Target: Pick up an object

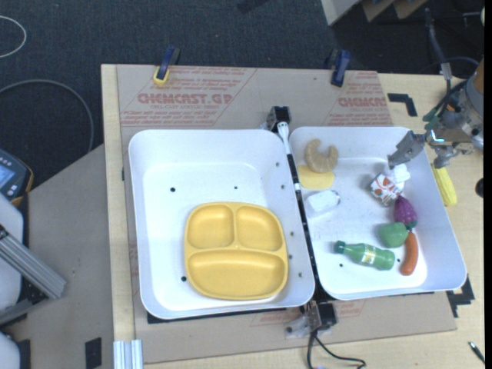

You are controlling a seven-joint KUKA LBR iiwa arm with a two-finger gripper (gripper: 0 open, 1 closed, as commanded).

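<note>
Brown board (231, 98) covers the bench, clamped at its far edge, with dark floor around it. Left bin (154, 167) holds one item — a yellow divided plate (234, 250), lying flat toward the near side. Right bin (446, 241) holds, from its left wall across: a tan croissant-like piece (321, 155), a yellow block (316, 178) touching it, a white piece (323, 201), a green bottle (366, 255) on its side, a small red-and-white object (385, 187), a purple piece (405, 210), a green piece (394, 234) and an orange carrot (410, 253). Gripper (421, 149) hangs over the bin's far right corner — fingers spread, nothing between them, one tip just beside the red-and-white object.
</note>
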